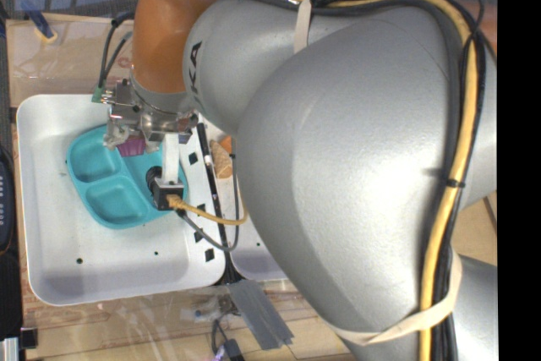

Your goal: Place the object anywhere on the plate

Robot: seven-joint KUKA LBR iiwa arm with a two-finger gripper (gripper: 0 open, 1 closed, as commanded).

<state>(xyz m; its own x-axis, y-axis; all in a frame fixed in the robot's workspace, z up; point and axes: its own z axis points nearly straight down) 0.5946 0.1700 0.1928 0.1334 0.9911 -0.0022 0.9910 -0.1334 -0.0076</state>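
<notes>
Plate [106, 182]: blue, divided, in left bin [51, 266].
Gripper [128, 134]: over plate's far edge, positioned for release.
Purple object [132, 148]: under gripper.
Fingers: state impossible to tell.

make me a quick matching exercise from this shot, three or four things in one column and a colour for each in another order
Things:
1. plate
2. bin under the plate
3. band above the wrist
4. small object at the claw

Colours:
a. orange
b. purple
c. turquoise
d. white

Pairs: 1-c, 2-d, 3-a, 4-b
</notes>
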